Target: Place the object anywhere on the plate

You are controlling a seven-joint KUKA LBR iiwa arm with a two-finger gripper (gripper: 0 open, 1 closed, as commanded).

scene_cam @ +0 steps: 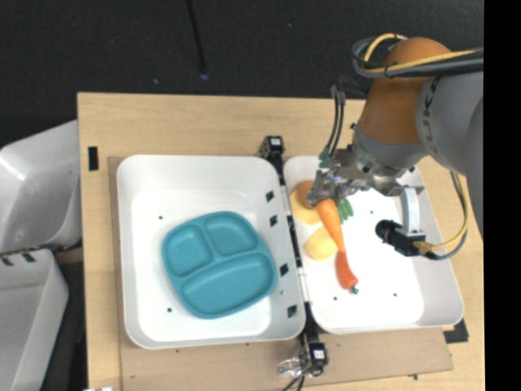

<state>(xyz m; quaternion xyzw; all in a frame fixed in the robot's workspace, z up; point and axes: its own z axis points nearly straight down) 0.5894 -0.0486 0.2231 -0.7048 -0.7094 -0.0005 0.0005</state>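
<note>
Looking at this, the end effector (pixel 330 184) sits low at the top left corner of the right bin (pixel 407 300), right on the upper end of the carrot (pixel 335 239). The carrot's long axis runs down and slightly right from there, touching a yellow piece (pixel 319 244). Can't tell if the fingers are spread or closed. The blue plate (pixel 218 263) lies well off to the left, in the left bin (pixel 146 218).
</note>
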